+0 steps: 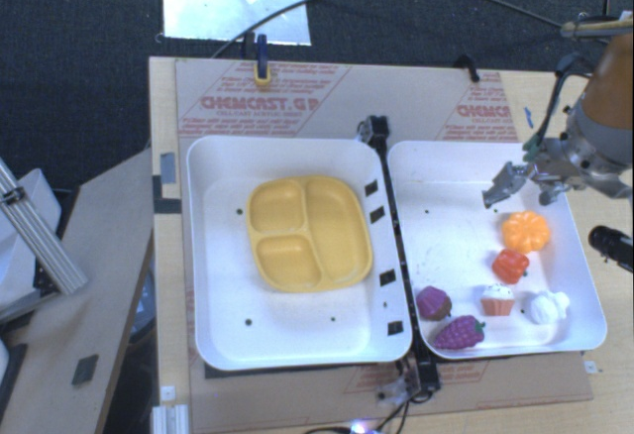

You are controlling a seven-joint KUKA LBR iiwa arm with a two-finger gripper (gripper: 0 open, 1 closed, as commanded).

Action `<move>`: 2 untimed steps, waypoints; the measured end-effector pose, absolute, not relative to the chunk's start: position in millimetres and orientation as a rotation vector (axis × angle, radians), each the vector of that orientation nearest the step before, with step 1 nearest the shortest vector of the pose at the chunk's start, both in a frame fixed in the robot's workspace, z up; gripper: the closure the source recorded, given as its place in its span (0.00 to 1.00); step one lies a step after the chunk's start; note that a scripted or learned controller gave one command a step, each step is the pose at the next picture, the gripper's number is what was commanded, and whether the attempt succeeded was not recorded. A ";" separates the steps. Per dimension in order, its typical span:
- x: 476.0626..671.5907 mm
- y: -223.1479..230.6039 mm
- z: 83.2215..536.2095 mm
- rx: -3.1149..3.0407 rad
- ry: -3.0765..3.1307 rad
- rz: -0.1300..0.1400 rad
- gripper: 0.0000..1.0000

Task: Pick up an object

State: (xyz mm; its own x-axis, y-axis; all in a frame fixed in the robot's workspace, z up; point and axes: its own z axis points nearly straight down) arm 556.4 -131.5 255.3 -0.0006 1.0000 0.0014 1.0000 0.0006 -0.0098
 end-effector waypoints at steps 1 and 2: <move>558.5 -131.2 261.5 -2.219 -2.226 -0.001 0.00; 552.4 -136.7 203.4 -2.219 -2.221 0.002 0.00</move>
